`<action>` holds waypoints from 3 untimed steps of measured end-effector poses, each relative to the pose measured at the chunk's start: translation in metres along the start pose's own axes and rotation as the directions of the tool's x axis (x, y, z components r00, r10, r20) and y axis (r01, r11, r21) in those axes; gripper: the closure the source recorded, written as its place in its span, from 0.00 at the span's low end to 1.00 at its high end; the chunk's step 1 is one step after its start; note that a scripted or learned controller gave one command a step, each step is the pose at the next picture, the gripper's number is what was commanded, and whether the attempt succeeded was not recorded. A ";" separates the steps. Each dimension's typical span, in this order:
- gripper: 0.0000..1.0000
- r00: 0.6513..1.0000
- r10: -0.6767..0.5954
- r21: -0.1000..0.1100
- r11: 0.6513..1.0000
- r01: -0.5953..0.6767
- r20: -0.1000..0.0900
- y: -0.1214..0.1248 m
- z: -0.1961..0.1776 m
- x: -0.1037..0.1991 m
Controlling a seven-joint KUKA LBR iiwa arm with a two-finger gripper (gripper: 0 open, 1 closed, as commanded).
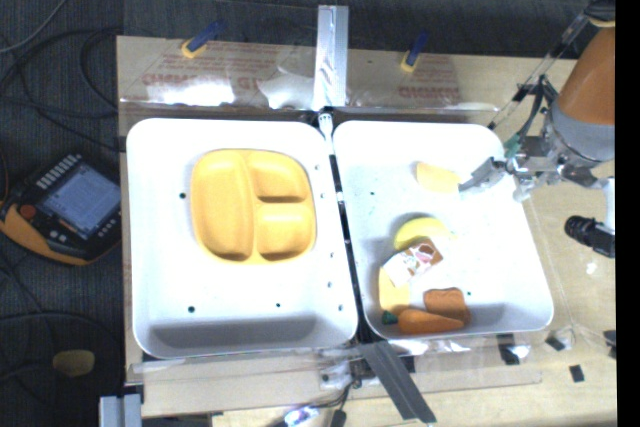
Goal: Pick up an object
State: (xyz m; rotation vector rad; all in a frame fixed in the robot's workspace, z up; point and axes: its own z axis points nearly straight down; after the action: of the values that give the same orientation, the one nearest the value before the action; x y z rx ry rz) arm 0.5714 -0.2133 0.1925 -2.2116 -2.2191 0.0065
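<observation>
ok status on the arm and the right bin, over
Gripper low at the right bin's upper right edge, beside the pale yellow wedge. Nothing seen between its fingers. Other food pieces clustered at the bin's near side, away from it.

left bin [150, 315]: yellow divided tray [253, 205] | floor, left of bench: teach pendant [62, 210]

Food pile [420, 285] crowds the right bin's [520, 255] front corner.
</observation>
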 end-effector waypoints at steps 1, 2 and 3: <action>1.00 1.000 -0.004 0.008 1.000 0.004 -0.004 0.000 -0.004 0.002; 0.00 1.000 -0.003 0.008 1.000 0.003 -0.004 0.000 -0.004 0.002; 0.00 1.000 0.000 -0.005 1.000 0.000 0.006 0.019 0.101 0.048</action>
State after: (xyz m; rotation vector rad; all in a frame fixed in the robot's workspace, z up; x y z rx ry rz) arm 0.5895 -0.1650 0.0910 -2.2171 -2.2237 0.0076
